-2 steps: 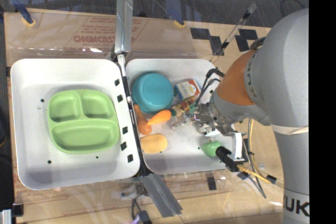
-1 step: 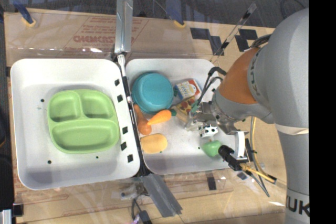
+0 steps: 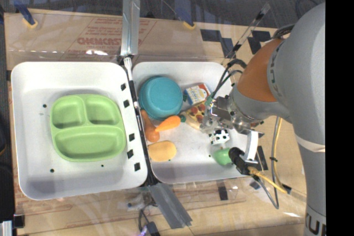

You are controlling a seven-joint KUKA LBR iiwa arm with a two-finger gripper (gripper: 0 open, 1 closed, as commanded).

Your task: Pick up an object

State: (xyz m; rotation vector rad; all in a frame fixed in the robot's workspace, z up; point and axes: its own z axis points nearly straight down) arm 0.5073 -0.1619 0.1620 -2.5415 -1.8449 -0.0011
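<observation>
The gripper (image 3: 214, 129) hangs low over the right bin (image 3: 182, 169), at its right side, under the grey wrist with the orange band. A white die with black spots (image 3: 220, 137) lies just below it, and a green round object (image 3: 222, 157) sits beside that. To the left lie a teal bowl (image 3: 160, 96), an orange carrot (image 3: 168, 123), a second orange piece (image 3: 149, 129), a yellow lemon-like object (image 3: 161, 150) and a colourful snack packet (image 3: 196, 95). Another small printed packet (image 3: 194, 115) lies next to the wrist. Nothing is seen between the fingers.
The left bin (image 3: 33, 174) holds a light green divided plate (image 3: 87, 126). A metal divider bar (image 3: 130, 25) stands between the bins at the back. Cables trail off the arm at the right. Bare floor shows in the right bin's front left.
</observation>
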